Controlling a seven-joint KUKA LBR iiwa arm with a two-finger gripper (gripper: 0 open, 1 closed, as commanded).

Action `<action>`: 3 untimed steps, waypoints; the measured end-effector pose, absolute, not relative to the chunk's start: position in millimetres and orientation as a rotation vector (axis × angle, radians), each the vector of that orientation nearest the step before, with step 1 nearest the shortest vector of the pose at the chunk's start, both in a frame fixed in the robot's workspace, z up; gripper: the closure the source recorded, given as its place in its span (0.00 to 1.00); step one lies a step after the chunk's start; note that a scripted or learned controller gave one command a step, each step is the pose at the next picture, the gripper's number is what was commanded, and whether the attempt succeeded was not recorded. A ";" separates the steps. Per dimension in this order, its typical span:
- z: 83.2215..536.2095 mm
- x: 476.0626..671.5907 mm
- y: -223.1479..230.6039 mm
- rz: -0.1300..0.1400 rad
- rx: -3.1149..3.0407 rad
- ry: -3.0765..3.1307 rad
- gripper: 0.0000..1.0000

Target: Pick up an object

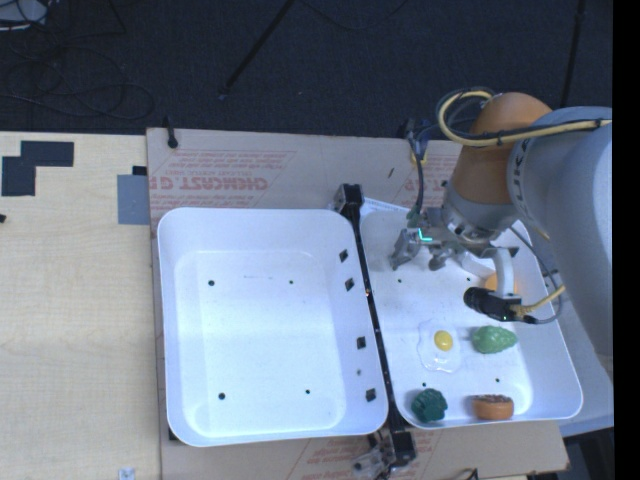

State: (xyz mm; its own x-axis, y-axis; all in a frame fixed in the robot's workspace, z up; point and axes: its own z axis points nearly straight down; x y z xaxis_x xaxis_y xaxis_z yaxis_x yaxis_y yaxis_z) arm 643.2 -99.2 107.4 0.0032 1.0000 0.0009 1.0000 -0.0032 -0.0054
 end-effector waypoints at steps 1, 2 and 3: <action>117.5 643.1 -100.6 0.006 -2.224 -2.212 1.00; 116.9 642.9 -100.6 0.006 -2.223 -2.211 0.00; 126.9 642.8 -101.9 0.006 -2.225 -2.209 1.00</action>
State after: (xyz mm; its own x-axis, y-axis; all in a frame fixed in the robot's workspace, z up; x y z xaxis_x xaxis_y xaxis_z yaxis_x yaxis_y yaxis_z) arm 642.8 -101.9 126.9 0.0075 1.0000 0.0016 0.9999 -0.0075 -0.0074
